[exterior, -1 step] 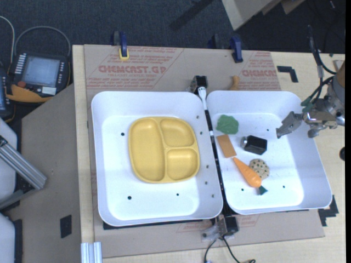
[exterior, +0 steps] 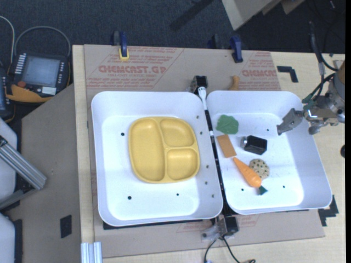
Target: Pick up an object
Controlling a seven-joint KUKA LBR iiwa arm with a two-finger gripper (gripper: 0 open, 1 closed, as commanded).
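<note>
The right bin [exterior: 307, 196] holds several small items. A green leafy piece [exterior: 227, 124] lies at its upper left, with a tan flat strip [exterior: 225, 146] just below it. Near the middle sits a black block [exterior: 255, 144]. An orange carrot [exterior: 248, 172] lies beside a speckled cookie [exterior: 259, 167], and a small teal bit [exterior: 262, 190] rests at the carrot's tip. My gripper [exterior: 301, 125] hovers over the bin's upper right, to the right of the black block. It is open, its fingers spread with nothing between them.
The left bin [exterior: 109, 201] carries a yellow divided plate [exterior: 163, 148] in its middle. A black clip [exterior: 199, 84] sits at the top of the seam between the bins. Cables hang by the arm at the right edge.
</note>
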